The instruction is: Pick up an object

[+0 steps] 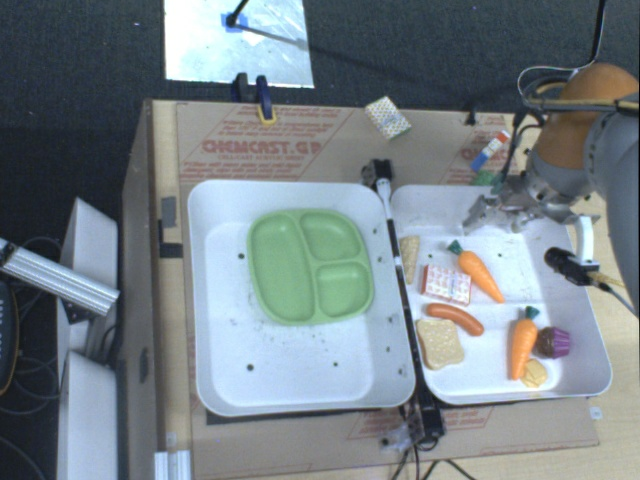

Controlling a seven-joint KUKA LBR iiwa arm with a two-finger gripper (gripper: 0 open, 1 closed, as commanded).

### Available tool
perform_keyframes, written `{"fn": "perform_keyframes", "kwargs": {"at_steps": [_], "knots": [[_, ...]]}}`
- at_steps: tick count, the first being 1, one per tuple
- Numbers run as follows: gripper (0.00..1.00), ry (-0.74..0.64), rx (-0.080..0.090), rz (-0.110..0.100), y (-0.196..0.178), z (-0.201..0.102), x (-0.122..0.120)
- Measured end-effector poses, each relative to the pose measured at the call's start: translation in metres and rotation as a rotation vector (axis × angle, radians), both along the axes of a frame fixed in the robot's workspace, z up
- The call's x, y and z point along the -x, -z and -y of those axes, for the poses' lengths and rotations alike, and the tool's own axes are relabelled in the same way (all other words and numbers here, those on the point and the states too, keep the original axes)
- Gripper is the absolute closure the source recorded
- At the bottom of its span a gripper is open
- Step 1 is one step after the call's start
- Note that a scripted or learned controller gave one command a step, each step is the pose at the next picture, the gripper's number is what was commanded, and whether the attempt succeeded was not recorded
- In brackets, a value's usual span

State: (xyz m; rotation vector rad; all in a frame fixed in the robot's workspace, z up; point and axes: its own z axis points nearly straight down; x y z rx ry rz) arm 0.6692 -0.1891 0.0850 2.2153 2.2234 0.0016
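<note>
A: Orange first: we log two carrots in the right bin point(600, 368), one carrot point(478, 272) tilted near its middle, the second carrot point(522, 344) toward its near right corner beside a purple piece point(554, 342). Why so scattered?

B: We judge them loosely strewn so any one can be picked. Also entered: a sausage point(455, 318), a bread slice point(439, 344) at the near left corner, a red-and-white wafer point(446, 284) between

A: Left bin point(215, 368)?

B: One green divided plate point(310, 266), centred, nothing on it

A: And the gripper point(497, 211)?

B: Low over the right bin's far edge, clear of every item, with nothing between its fingers; open or closed, we cannot tell. We judge the nearest carrot its likeliest pick
</note>
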Motion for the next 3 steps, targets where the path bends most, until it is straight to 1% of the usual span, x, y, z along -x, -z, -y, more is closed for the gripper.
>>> {"fn": "perform_keyframes", "kwargs": {"at_steps": [3], "knots": [[0.0, 0.0, 0.0, 0.0, 0.0001, -0.0029, 0.0001]]}}
